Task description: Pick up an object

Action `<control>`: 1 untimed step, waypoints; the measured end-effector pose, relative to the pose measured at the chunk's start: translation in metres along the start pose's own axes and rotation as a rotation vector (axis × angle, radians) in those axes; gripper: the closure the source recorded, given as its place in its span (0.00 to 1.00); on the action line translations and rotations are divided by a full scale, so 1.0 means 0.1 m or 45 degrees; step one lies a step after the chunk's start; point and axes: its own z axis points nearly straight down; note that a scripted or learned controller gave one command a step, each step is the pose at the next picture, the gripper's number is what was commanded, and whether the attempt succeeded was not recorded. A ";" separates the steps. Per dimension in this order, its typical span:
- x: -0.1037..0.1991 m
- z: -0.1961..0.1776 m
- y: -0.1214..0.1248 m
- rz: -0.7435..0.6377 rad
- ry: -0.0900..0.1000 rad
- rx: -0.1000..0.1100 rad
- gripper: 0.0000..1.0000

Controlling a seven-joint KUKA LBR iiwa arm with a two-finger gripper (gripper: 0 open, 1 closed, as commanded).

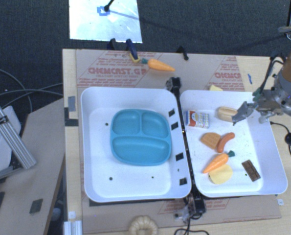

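Observation:
The right bin [277, 180] holds several toy foods. A beige bread roll [226, 113] lies near the back, with a small printed carton [197, 118] to its left. Further forward lie an orange wedge [211, 140], a red sausage [225, 141], a carrot [216, 163], a pale yellow piece [220, 175] and a brown chocolate bar [251, 170]. My gripper [253, 113] hangs over the bin's right rear part, just right of the bread roll. It is open, with nothing between its fingers.
The left bin [99, 180] holds a blue divided plate [140, 136]. A second carrot [157, 65] lies on the bench behind the bins. A yellow bit [215, 88] sits at the right bin's back rim. A ring-shaped pastry [144, 225] lies at the front edge.

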 end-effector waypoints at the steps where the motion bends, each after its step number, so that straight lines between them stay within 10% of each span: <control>1: 0.00 -0.07 0.02 -0.003 -0.003 -0.016 0.00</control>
